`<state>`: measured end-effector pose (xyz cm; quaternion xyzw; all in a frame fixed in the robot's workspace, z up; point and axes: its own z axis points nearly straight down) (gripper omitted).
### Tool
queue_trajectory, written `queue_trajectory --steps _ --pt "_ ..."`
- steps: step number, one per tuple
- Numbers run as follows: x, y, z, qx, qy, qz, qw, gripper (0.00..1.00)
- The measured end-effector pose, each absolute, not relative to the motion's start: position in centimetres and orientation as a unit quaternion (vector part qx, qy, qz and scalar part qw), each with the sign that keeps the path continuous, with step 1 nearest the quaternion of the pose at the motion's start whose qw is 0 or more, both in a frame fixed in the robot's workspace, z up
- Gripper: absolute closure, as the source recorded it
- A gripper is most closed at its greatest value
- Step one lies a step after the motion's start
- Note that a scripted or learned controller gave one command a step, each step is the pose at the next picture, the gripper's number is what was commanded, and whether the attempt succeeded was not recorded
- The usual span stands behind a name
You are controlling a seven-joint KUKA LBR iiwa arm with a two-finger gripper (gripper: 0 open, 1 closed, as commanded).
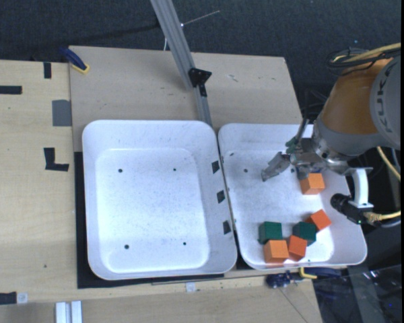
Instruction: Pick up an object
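Note:
My gripper (287, 169) hangs over the upper middle of the right bin (249, 140), open, with one finger (272, 169) splayed out to the left. An orange block (313, 184) lies on the bin floor just below and right of the other finger, and nothing sits between the fingers. Near the bin's front edge lies a cluster: a green block (271, 231), an orange block (277, 250), another orange block (297, 246), a second green block (305, 231) and a red-orange block (320, 219).
The left bin (148, 130) stands beside the right one, their rims touching. A slanted grey metal bar (178, 39) runs from the top down to the bins' shared back corner. A blue and yellow tool (75, 59) lies at the bench's far left.

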<state>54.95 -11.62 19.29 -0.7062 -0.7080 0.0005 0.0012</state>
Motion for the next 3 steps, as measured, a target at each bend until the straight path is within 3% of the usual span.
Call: queue_trajectory --steps 1,3 --pt "55.0 -11.6 19.3 -0.706 -0.708 0.0003 0.001 0.0" --pt "54.5 -11.7 8.9 -0.706 -0.708 0.0018 0.001 0.0"
